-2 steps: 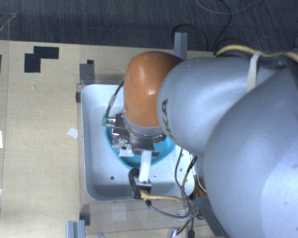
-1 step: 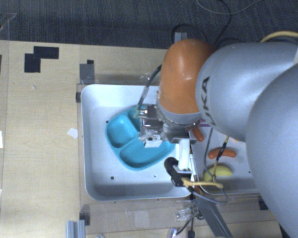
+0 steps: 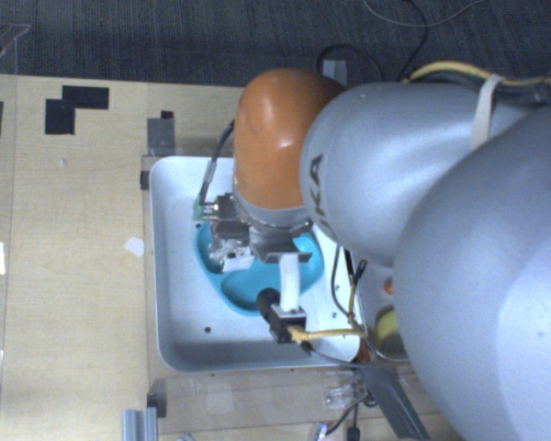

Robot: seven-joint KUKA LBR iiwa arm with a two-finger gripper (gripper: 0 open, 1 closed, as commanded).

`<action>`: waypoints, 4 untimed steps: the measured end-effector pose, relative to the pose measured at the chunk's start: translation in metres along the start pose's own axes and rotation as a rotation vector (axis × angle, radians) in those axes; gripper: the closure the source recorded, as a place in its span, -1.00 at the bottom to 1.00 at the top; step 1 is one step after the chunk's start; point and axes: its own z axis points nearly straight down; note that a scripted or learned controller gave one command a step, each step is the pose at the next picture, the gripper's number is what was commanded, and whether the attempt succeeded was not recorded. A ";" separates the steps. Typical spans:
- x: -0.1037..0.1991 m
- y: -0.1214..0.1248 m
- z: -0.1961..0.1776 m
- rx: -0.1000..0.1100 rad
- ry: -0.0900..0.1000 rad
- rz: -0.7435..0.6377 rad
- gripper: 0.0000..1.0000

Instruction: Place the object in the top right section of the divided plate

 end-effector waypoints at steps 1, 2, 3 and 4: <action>0.000 0.000 0.000 -0.001 0.000 0.000 -1.00; 0.001 0.001 -0.011 -0.003 0.002 -0.004 1.00; -0.025 0.048 -0.060 -0.003 0.001 -0.114 1.00; -0.019 0.126 -0.132 -0.006 0.001 -0.074 1.00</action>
